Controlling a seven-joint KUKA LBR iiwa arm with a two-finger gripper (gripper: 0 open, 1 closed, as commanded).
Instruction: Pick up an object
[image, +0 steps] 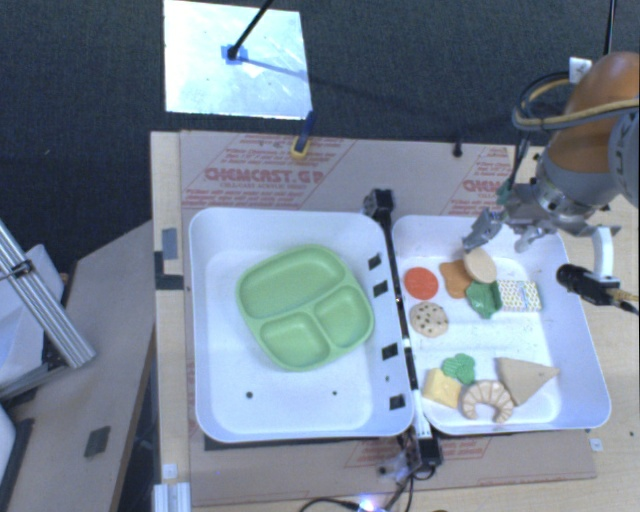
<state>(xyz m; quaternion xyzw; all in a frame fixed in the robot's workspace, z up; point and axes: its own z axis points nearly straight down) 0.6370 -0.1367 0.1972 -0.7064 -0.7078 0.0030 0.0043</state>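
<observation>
The pincer (500, 230) hangs with its fingers spread and nothing between them, above the far end of the right bin (575, 330). Taking the pincer as the mark, the nearest thing to pick is the tan bun (480, 266), lying just below and a touch left of it, beside the green piece (484, 298). The bun's long axis looks to run slantwise. The cookie (429, 319) and croissant (487, 399) lie farther toward the near end

A robotics lab: white bins (290, 420) on a cardboard-covered worktop (260, 170), aluminium framing (40, 300) at left, dark carpet.
</observation>
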